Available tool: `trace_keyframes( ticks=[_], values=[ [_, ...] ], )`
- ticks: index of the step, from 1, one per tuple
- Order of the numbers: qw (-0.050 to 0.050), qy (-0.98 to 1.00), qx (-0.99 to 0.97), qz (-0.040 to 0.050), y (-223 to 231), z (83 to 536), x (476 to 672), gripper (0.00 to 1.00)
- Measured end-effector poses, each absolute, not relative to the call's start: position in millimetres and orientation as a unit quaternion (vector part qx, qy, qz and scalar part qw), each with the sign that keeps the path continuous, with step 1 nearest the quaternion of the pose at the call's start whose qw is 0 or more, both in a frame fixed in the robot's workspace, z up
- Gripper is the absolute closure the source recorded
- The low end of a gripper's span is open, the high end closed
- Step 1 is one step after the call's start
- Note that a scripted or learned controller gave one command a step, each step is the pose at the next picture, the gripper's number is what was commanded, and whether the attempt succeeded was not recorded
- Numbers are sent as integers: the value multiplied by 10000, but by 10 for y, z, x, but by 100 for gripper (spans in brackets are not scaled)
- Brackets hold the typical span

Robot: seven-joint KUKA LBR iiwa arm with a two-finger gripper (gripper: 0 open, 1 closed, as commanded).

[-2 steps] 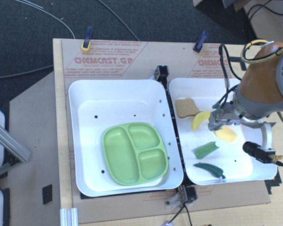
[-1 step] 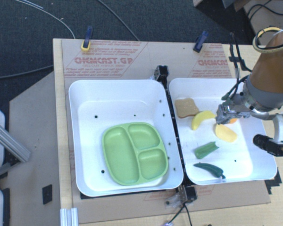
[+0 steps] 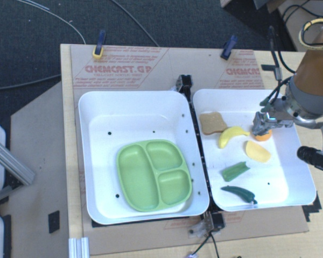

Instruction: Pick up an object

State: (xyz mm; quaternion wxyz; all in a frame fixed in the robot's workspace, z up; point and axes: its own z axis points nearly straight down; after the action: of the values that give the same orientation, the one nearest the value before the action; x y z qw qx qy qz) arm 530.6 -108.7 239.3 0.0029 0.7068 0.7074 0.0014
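Note:
The right bin [image 3: 290, 195] holds a tan bread slice [image 3: 212, 122], a yellow banana [image 3: 231, 135], a pale yellow piece [image 3: 258, 151], a light green pepper piece [image 3: 236, 171] and a dark green pepper [image 3: 240, 193]. An orange item [image 3: 264, 136] peeks out just under my gripper [image 3: 262, 123]. The gripper hangs low over the bin's upper right part, right above that orange item and right of the banana. Nothing shows between its fingers.
A green three-compartment plate [image 3: 152, 173] lies in the left bin [image 3: 97, 117]. Black clamps [image 3: 184, 83] sit at the seam between the bins. Two blue clips [image 3: 228, 47] hold the cardboard's far edge. Cables cross the dark floor behind.

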Motion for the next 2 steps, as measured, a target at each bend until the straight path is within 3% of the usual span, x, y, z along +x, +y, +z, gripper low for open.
trace_keyframes(
  ticks=[2],
  values=[
    [-26,7092,7050,-6,52,2306,5131,100]
  ],
)
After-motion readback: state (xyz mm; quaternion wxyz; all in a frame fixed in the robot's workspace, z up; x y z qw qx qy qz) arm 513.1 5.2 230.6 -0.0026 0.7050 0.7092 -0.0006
